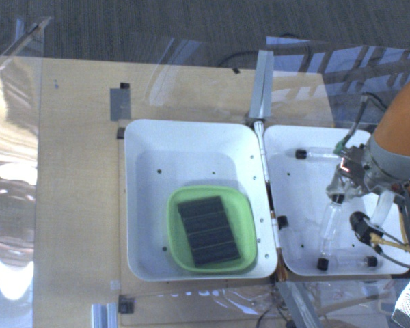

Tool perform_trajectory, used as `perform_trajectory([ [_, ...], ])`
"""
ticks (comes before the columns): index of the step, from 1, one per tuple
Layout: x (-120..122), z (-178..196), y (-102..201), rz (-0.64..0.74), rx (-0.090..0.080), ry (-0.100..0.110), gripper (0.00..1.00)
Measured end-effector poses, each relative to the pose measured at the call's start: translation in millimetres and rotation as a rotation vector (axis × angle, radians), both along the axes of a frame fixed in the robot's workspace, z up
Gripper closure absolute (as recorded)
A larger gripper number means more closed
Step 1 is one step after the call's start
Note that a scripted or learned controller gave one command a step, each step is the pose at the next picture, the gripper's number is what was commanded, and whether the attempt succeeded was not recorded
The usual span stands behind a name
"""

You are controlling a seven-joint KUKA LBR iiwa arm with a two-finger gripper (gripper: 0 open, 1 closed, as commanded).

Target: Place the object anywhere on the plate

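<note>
Writing: none readable.
Left bin (143, 203): a green plate (242, 214) bearing a dark ridged block (208, 230).
Right bin (294, 251): clear tubes (330, 225) with black caps, scattered.
Tool (342, 186): above the right bin, just over one tube; grip cannot be told.

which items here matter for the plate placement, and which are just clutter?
Job:
- green plate in the left bin
- dark ridged block lying on the plate
- gripper over the right bin

Lying about:
- clear tubes with black caps in the right bin
</note>
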State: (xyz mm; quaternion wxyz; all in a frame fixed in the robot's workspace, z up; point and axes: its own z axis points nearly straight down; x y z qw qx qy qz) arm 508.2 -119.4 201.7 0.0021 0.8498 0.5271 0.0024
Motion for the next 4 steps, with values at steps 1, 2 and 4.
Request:
perform_trajectory([
  [1, -20.1, -17.4, 63.4, 0.054, 0.002, 0.004, 1.00],
  [2, -19.3, 12.9, 135.9, 0.096, 0.001, 0.000, 1.00],
  [4, -20.9, -17.7, 180.4, 0.336, 0.001, 0.005, 0.00],
])
